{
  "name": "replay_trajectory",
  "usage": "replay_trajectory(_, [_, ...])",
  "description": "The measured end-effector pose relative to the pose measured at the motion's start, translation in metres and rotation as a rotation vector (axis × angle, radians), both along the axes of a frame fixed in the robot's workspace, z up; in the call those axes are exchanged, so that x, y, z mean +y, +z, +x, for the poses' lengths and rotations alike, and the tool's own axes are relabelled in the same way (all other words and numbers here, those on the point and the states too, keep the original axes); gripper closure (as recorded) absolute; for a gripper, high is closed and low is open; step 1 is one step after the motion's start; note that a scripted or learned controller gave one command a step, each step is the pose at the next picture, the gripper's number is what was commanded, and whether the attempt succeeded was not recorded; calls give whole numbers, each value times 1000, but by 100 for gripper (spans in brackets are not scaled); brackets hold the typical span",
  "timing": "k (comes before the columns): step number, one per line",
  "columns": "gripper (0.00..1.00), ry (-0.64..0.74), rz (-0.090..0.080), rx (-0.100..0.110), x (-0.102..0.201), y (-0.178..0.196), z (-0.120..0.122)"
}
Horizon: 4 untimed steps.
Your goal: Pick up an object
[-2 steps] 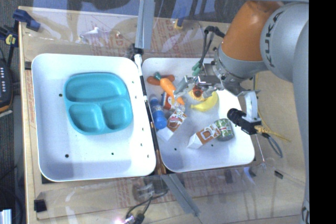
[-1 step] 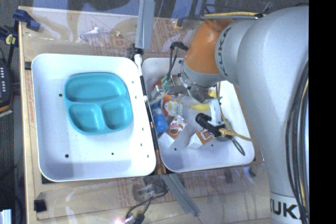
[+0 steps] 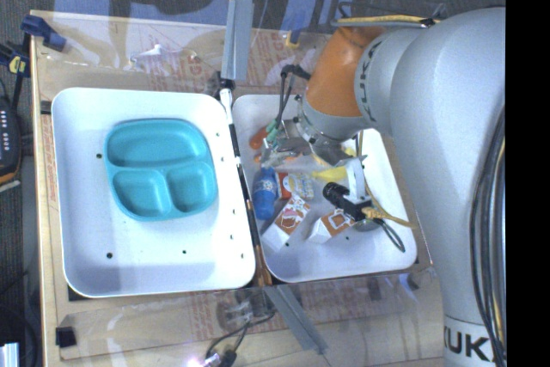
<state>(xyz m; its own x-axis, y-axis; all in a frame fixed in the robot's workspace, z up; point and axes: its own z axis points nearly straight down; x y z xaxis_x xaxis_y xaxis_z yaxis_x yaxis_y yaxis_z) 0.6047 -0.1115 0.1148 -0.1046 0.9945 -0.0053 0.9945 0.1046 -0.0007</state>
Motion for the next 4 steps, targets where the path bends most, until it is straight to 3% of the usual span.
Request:
replay_trajectory(1, [100, 249, 5, 0, 14, -23, 34])
replay_trajectory(2, [100, -4, 5, -1, -34, -22, 53])
replay_trajectory(3, [0, -4, 5, -1, -33, -22, 53])
replay_trajectory(4, [0, -137, 6, 0, -98, 29, 53])
